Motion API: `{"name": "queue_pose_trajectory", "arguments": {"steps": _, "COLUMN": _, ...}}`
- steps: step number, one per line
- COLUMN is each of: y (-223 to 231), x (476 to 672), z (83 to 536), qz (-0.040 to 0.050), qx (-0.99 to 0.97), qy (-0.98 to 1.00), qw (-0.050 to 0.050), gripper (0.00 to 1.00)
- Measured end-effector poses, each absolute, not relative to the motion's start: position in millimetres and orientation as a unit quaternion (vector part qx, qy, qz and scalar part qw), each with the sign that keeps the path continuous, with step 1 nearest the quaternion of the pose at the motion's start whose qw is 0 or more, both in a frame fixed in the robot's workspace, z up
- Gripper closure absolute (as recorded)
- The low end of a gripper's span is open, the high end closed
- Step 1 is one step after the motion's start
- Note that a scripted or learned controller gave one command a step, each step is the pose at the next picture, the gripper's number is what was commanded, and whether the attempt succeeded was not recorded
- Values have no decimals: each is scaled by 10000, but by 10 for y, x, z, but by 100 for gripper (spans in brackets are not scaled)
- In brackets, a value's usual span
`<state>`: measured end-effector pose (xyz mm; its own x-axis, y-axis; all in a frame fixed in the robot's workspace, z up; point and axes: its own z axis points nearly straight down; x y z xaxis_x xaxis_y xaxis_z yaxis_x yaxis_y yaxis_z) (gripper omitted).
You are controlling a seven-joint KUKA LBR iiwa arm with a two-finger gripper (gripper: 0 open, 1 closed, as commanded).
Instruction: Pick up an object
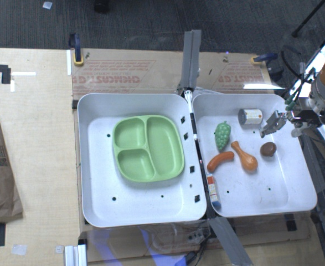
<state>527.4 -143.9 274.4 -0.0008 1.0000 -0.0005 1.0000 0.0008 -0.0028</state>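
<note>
Even, bright overhead light falls across my bench; the two shallow white plastic bins (96,204) glare slightly, shadows under things stay soft, and the whole picture looks mildly grainy.

You have two bins side by side on the bench: the left bin (96,204) holds a divided plate (149,147) near its middle, set a little toward the far side. In the right bin (295,193), a bunch of grapes (222,135) lies near the left wall, with a sausage (221,160) just in front of it. Right of the sausage lies a drumstick (244,156), its thin end reaching toward the grapes. A small can (251,116) lies on its side behind the drumstick, toward the far wall. A small round nut (268,149) sits right of the drumstick. The gripper (271,125) hangs between the can and the nut, reaching in from the right. A paper bag (0,165) lies well left of both bins.
</note>
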Motion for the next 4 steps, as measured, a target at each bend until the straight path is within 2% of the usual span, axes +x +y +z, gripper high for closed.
{"name": "queue_pose_trajectory", "arguments": {"steps": 1, "y": -1307, "x": 5867, "z": 1719, "qz": 13, "qx": -6899, "qy": -7239, "qw": 11, "gripper": 0}}
{"name": "queue_pose_trajectory", "arguments": {"steps": 2, "y": -1218, "x": 6405, "z": 890, "qz": 45, "qx": -6757, "qy": -7371, "qw": 48, "gripper": 0}}
{"name": "queue_pose_trajectory", "arguments": {"steps": 3, "y": -998, "x": 6177, "z": 917, "qz": 6, "qx": -6334, "qy": -7738, "qw": 5, "gripper": 0}}
{"name": "queue_pose_trajectory", "arguments": {"steps": 4, "y": -972, "x": 5723, "z": 914, "qz": 6, "qx": -6296, "qy": -7769, "qw": 5, "gripper": 0}}
